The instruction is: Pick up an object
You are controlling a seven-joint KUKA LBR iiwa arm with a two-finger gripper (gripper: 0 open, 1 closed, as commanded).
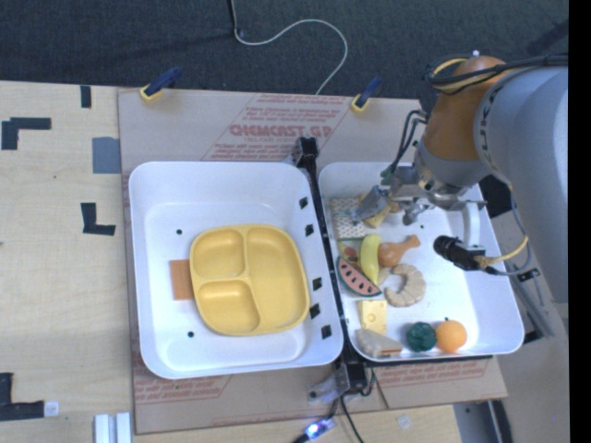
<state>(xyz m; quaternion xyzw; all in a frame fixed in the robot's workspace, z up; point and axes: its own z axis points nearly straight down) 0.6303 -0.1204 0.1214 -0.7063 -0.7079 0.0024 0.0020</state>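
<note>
Down at the near edge of the right bin [517, 335] sit a small orange ball [452, 336], a dark green ball [422, 336] and a pale wedge [374, 343]. Just behind them lie a yellow cheese slice [374, 314] and a round shrimp [404, 285]. Next come a watermelon slice [357, 278], a banana [370, 255] and a drumstick [401, 246], all packed close and touching. That could be the trouble: a grab at 1 toy may bump the others or catch 2 at once, and the round ones may roll away.

Over in the left bin [148, 192] rests a yellow tray [249, 278] with 3 parts, on top of an orange card [181, 280].

Farther back, the gripper [388, 203] hangs low over the far left corner of the right bin, by a dotted mat [344, 216]. Something small and yellowish is at its tip, but I cannot tell if it is pinched, or if the claw is spread or pressed together. The grey arm [517, 137] bends in from the right, orange band [454, 118] up high, wrist pointing down.
</note>
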